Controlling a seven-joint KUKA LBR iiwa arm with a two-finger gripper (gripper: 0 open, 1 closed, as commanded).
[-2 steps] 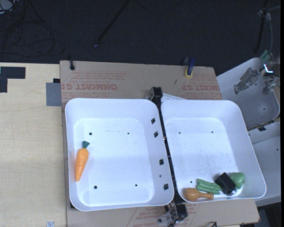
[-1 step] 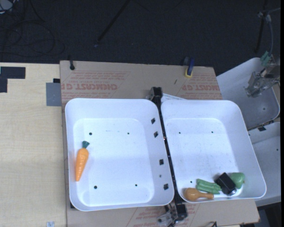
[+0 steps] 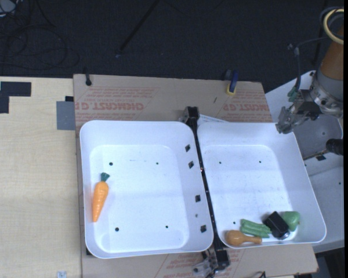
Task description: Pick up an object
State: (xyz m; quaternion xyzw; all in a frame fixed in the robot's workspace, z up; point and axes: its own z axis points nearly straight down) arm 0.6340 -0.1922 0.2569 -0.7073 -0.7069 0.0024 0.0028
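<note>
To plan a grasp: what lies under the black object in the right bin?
The black object lies over green pieces, with an orange-tan piece beside. What it covers underneath cannot be seen.

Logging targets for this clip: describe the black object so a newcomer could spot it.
Start at the right white bin and go to its near right corner. The black object lies there in a small cluster, between green pieces and beside an orange-tan gourd-shaped toy. It is the only dark, blocky item.
</note>
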